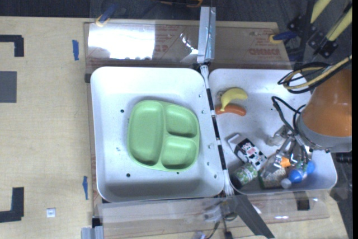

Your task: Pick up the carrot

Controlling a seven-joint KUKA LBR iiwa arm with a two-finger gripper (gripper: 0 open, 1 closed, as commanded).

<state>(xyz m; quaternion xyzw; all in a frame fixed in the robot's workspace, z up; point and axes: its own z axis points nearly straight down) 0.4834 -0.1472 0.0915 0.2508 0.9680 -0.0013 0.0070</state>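
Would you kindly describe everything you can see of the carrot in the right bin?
The carrot is a small orange, smooth toy-like piece, elongated with rounded ends. It lies flat and roughly crosswise on the floor of the right bin, near its back left corner beside the divider. A yellow banana rests right behind it, overlapping or touching its upper edge. The hand is apart from it, toward the bin's front right among other items.

Green divided plate [163, 134] in left bin [106, 120]; banana [232, 97] in right bin [263, 84].
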